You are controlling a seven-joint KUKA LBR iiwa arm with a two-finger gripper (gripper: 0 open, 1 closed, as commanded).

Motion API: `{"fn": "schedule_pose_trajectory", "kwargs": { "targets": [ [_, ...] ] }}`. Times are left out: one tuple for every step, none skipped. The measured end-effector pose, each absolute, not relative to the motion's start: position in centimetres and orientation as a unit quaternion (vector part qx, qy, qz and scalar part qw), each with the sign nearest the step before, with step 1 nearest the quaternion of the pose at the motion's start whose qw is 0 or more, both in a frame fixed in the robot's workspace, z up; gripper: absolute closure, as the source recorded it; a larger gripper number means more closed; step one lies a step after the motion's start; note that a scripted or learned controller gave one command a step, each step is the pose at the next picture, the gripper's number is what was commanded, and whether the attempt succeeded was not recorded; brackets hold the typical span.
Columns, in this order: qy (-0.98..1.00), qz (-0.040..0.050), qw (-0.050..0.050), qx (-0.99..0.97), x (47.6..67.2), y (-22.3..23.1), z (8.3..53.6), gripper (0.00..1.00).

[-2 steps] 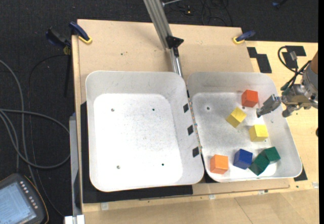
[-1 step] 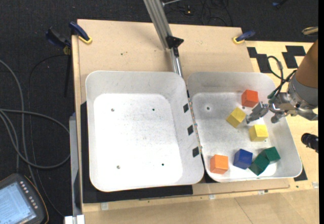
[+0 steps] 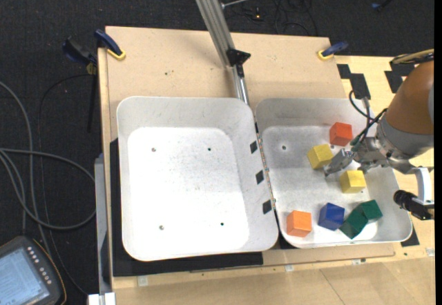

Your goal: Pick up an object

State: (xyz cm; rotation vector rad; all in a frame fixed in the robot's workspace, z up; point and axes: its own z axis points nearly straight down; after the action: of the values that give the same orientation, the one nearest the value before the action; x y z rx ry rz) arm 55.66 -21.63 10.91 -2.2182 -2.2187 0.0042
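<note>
The right bin [image 3: 290, 124] holds several blocks. A red-orange block [image 3: 340, 133] lies at the back, with a yellow block [image 3: 320, 156] just left of and below it. A second yellow block [image 3: 354, 180] sits further front. Along the front edge are an orange block [image 3: 299, 223], a blue block [image 3: 332, 215] and two green blocks [image 3: 360, 217] close together. My gripper [image 3: 340, 161] is low in the right bin, between the two yellow blocks and right beside the left one. I see nothing clearly held.
The left bin [image 3: 131, 159] sits beside the right one, their rims meeting at the centre. A slanted metal pole [image 3: 210, 14] runs from the top down to the bins' junction. The grey arm [image 3: 407, 124] reaches in over the right bin's right edge.
</note>
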Motion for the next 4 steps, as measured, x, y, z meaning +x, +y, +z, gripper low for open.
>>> {"fn": "schedule_pose_trajectory", "kwargs": {
  "targets": [
    [-0.707, -0.0003, -0.001, -0.707, 55.8, -21.7, 12.3, 1.0],
    [-0.708, -0.0013, -0.003, -0.706, 56.4, -21.9, 18.6, 1.0],
    [-0.708, -0.001, -0.003, -0.706, 56.3, -22.2, 23.0, 1.0],
    [-0.708, -0.0009, -0.003, -0.706, 56.4, -22.2, 26.0, 1.0]
  ]
}}
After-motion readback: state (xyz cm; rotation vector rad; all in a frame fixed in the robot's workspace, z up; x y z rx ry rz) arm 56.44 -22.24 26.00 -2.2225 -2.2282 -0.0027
